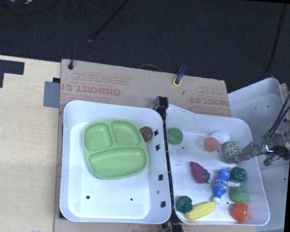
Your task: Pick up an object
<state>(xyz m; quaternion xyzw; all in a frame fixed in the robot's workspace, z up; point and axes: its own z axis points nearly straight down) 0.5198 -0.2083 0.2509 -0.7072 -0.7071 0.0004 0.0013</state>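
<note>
The right bin (258, 134) holds several toy foods: a green ball (174, 136), a salmon ball (211, 144), a small can (229, 150), a purple fruit (199, 172), a blue bottle (221, 184), a dark green pepper (238, 174), a green fruit (239, 194), a red tomato (240, 212), a corn cob (200, 210) and a dark green broccoli (184, 203). My gripper (249, 151) reaches in over the bin's right rim, just right of the can and close to it. Nothing shows in its grasp.
The left bin (72, 182) carries a green divided plate (115, 148) and a brown ball (146, 133) by its right wall. A black divider (164, 155) runs between the bins. A white panel (259, 98) stands at the right.
</note>
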